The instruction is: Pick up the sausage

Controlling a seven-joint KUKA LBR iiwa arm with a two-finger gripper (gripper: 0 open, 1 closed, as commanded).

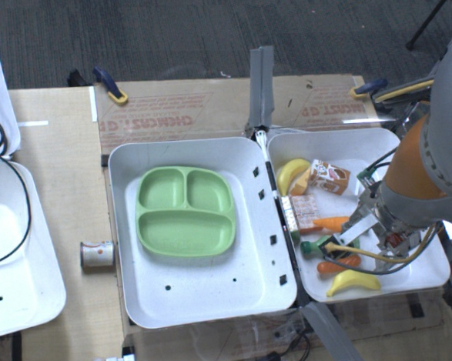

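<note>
Worktop (pixel 52 118) first: pale wood with a brown cardboard sheet (pixel 183 113) under two white bins, and dark carpet (pixel 161 26) beyond the far edge. The green plate (pixel 186 211), split into three sections, sits in the left bin (pixel 134 298), and I'll call everything from it. Left of the plate, out on the bare worktop, lies a small can (pixel 98 254) on its side. Up and left of the plate a blue clamp (pixel 110 85) bites the cardboard.

Right of the plate, past the shared wall, is the right bin (pixel 425 274), and it's crowded. The sausage (pixel 338 266), reddish-orange, lies right of and below the plate, near that bin's front wall, just above a yellow banana (pixel 353 283). Higher up sit a carrot (pixel 329 224), a wrapped snack (pixel 330 177) and a second banana (pixel 290 175).

Now the arm (pixel 423 177): grey, with its orange band, it leans in from far right of the plate, wrist low over the right bin. The claw (pixel 361 240) is down among the food, near the carrot and just above the sausage.

Yellow cable and wrist hardware clutter the tip, so whether the claw is open or closed, I cannot tell. No item is clearly seen in its grip.
</note>
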